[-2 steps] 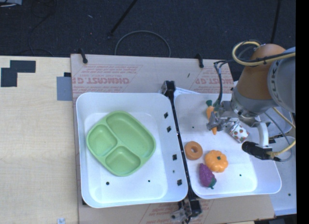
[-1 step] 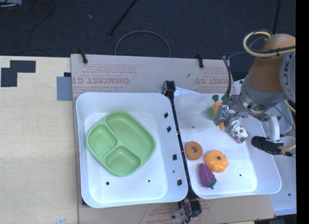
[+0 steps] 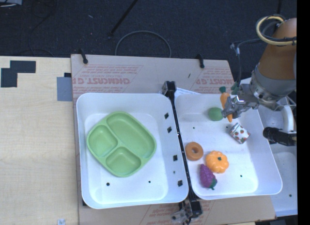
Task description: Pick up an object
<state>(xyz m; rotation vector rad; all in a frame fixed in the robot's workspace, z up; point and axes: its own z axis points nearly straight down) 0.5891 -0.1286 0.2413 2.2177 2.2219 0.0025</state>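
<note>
Upside-down red "CHEMCRZT" lettering on cardboard sheet (image 3: 111, 76) beneath the bins.

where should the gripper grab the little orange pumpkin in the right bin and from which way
Take the pumpkin across its round body, coming straight down from above. It sits upright with its green stem on top. The donut lies close on its left and the purple grapes just below-left, so the fingers would likely fit best at its upper and lower-right flanks, where the bin floor is bare.
</note>
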